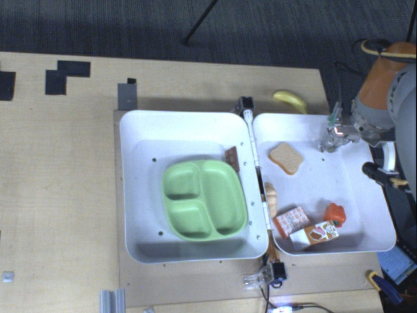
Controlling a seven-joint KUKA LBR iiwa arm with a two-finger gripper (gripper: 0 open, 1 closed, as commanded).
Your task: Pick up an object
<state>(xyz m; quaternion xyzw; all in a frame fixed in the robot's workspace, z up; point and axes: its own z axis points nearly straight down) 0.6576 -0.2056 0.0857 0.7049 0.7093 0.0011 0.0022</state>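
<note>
2 white bins on a tabletop [65,194]; tool at the upper right corner of the right bin.

Tool [333,135]: over the right bin [365,207], near its far wall; whether open or closed, cannot tell; nothing seen in its grip. Bread slice [287,157]: flat on the bin floor, left of and slightly below the tool, apart from it. Small boxes, 2: one [291,220] and another [319,233] near the front wall, well apart from the tool. Orange-red item [335,213]: just beside the second box. Pale item [269,197]: against the bin's left wall. Left bin [140,175]: holds 1 green 3-compartment tray [204,199]. Banana [290,100]: on the tabletop beyond the right bin.
</note>
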